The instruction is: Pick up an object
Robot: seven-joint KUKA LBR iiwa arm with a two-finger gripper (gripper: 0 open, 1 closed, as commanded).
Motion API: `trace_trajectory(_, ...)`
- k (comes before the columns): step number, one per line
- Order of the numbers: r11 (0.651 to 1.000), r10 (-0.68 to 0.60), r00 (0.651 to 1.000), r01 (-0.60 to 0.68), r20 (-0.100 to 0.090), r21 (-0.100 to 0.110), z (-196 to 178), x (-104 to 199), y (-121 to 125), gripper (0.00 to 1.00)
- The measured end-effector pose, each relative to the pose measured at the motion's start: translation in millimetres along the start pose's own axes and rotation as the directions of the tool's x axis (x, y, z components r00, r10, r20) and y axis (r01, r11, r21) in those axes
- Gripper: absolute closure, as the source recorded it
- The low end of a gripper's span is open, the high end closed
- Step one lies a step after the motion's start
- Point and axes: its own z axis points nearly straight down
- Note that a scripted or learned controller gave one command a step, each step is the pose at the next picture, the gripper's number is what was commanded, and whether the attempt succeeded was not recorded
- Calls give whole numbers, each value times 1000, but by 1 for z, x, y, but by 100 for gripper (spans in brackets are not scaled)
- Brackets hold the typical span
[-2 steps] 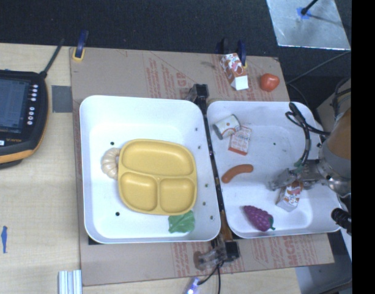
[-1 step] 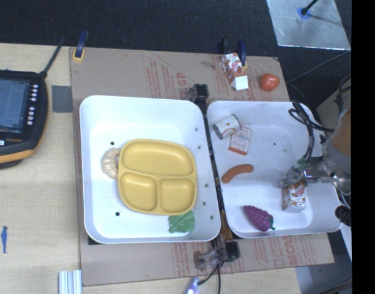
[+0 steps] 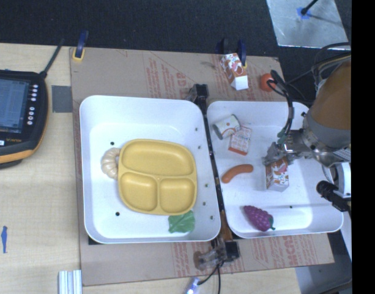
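A small red-and-white carton (image 3: 278, 175) stands in the right bin (image 3: 309, 224), near its middle right, with print too small to read. The pincer (image 3: 280, 156) sits directly over the carton's top, touching or nearly so; whether it is apart or clamped on the carton I cannot tell. Left of the carton lies an orange sausage (image 3: 237, 173), and below it, by the bin's lower edge, a purple grape bunch (image 3: 258, 218). Further up the bin rest an orange-and-white carton (image 3: 240, 141) and a small grey-and-white box (image 3: 226, 126), just beside each other.

The left bin (image 3: 101, 121) holds a yellow divided plate (image 3: 156, 175), a tan pastry (image 3: 109, 162) touching its left rim and a green leafy piece (image 3: 181, 223) at its lower right.

On the bench beyond the bins stand another small carton (image 3: 234, 71) and an orange ball (image 3: 265, 81). Brown cardboard (image 3: 150, 72) under the bins carries faint red print, unreadable. A handheld control pad (image 3: 16, 115) lies far left.
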Motion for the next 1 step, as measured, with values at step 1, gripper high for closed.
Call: trace_trajectory(1,1000,1,1000,-1,0,0,-35,76,21,100)
